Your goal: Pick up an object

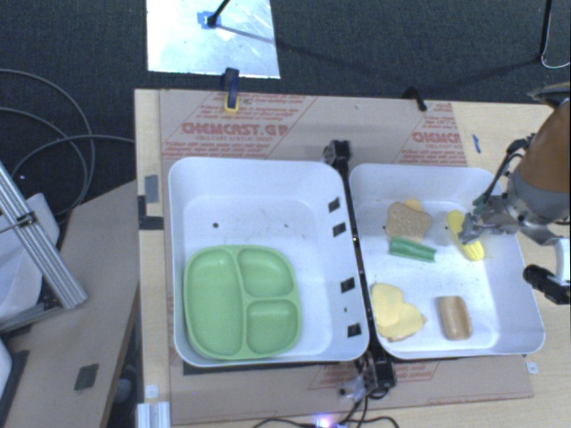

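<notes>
Directly under the gripper [470, 228]: yellow corn cob [467, 239], near right bin's wall [526, 283]. Gripper opening impossible to tell. Green bean pod [412, 250] and bread slice [409, 220] just left. Risk: rounded cob rolling aside, or gripper scraping the wall.

Soft even light, perhaps slight blur

Open floor between toast [409, 220] and bun [454, 316]

Robotics lab: clamped bins [268, 181], loose cables [53, 145]
</notes>
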`<action>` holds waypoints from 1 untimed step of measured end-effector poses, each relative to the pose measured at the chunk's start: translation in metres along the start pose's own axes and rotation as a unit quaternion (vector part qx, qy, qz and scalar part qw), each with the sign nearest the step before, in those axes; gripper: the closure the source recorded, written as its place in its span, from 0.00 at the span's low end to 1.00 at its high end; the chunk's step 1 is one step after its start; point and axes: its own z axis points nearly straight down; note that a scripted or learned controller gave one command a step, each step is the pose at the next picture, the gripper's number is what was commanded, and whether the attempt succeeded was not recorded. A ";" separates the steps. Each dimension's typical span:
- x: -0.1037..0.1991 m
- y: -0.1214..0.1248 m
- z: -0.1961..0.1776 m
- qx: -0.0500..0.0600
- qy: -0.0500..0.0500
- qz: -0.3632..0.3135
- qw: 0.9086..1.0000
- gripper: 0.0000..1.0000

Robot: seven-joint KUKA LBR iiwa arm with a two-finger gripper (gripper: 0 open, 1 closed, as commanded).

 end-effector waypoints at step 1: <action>0.006 -0.001 -0.009 0.002 0.003 -0.004 1.000 1.00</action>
